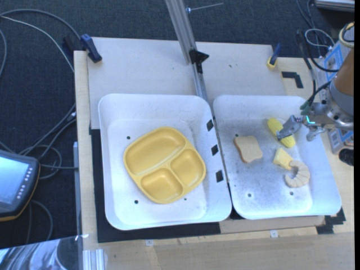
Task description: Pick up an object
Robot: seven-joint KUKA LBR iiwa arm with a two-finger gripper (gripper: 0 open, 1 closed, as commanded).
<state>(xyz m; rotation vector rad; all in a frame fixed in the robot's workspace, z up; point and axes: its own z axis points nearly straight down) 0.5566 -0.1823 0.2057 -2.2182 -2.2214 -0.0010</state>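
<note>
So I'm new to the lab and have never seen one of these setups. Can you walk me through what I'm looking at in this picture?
This is a single camera fixed above a bench, looking down at a slant. The robot arm reaches in from the right side of the picture; at its end is a two-finger gripper for picking things up.

On the bench sit two shallow white bins. The left bin holds a yellow divided plate. The right bin holds toy foods: a slice of bread, a corn cob, a yellow wedge and a pale curved piece.

The gripper sits right over the corn cob, but I can't tell whether it has hold of it.
</note>
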